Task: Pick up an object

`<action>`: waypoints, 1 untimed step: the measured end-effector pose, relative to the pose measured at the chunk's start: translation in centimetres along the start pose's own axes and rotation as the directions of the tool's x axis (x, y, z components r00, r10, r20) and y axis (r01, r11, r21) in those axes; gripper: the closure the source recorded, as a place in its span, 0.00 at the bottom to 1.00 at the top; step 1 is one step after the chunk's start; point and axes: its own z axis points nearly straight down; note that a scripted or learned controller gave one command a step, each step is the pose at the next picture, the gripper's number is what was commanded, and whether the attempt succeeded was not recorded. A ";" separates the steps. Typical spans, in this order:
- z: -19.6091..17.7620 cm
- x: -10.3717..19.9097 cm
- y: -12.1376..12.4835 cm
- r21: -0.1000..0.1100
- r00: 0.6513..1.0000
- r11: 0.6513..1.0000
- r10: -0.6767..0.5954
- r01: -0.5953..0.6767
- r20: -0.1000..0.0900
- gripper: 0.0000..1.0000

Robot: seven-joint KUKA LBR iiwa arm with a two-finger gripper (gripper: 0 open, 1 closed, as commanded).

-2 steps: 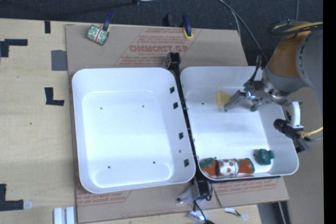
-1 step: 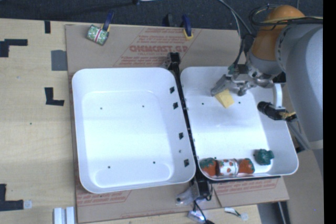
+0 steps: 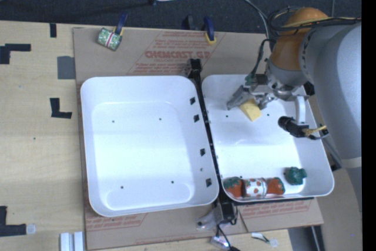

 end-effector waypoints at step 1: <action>0.0 0.0 0.0 0.000 1.000 1.000 0.000 0.000 0.000 0.00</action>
